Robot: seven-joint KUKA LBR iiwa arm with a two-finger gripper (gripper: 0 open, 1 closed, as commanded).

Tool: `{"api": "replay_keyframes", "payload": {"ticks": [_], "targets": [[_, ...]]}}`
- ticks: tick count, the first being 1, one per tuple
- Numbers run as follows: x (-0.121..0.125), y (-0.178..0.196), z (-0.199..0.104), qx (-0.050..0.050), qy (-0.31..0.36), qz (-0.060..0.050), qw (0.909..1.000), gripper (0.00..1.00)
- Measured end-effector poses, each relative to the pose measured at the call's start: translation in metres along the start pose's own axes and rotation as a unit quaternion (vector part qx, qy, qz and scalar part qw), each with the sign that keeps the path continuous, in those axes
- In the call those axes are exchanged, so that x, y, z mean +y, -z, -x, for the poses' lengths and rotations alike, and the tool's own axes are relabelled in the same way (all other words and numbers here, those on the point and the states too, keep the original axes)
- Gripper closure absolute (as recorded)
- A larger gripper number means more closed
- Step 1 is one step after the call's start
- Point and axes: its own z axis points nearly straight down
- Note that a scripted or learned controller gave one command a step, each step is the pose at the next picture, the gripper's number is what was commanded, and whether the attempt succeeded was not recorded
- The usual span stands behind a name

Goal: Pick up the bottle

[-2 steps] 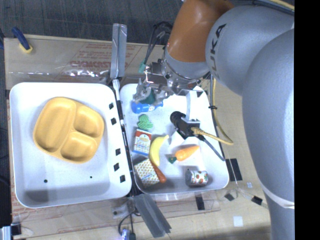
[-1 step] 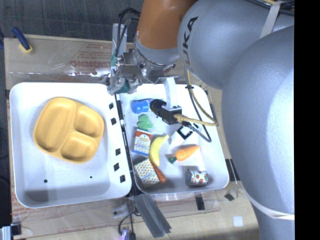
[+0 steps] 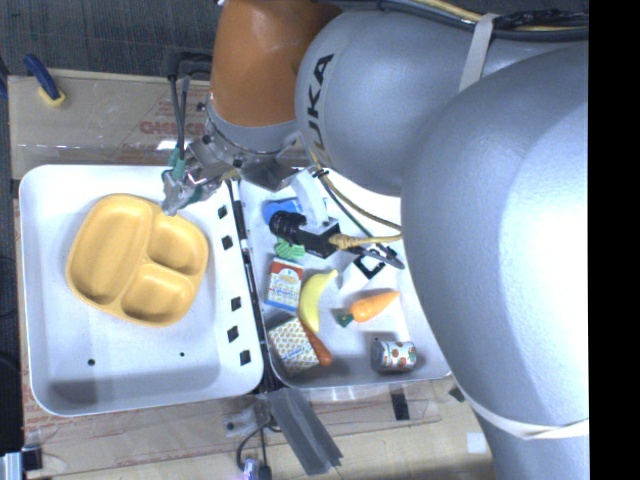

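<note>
On the bench the two-finger gripper (image 3: 178, 190) hangs over the shallow white left bin (image 3: 120, 368), open or closed I cannot tell; the approach must next cross to what I take for the small blue-and-white plastic bottle (image 3: 286, 212) in the right bin (image 3: 345, 366).

I log a yellow divided plate (image 3: 135, 258) in the left bin (image 3: 120, 388); banana (image 3: 314, 300), carrot (image 3: 372, 306) and small can (image 3: 394, 355) in the right bin (image 3: 350, 348).

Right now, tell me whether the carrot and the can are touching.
Apart: the camera view shows bare white floor of the bin between the carrot and the can.
</note>
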Motion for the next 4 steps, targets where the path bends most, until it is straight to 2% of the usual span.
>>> {"api": "replay_keyframes", "payload": {"ticks": [1, 2, 3, 4], "targets": [[0.013, 0.023, -0.08, 0.0, -0.136, 0.002, 0.9907, 1.0], [-0.024, 0.036, -0.107, 0.0, -0.223, 0.0, 0.9749, 1.0], [-0.017, 0.055, -0.109, 0.0, -0.378, 0.001, 0.9259, 1.0], [-0.063, 0.015, -0.129, -0.001, -0.471, -0.001, 0.8822, 1.0]]}}
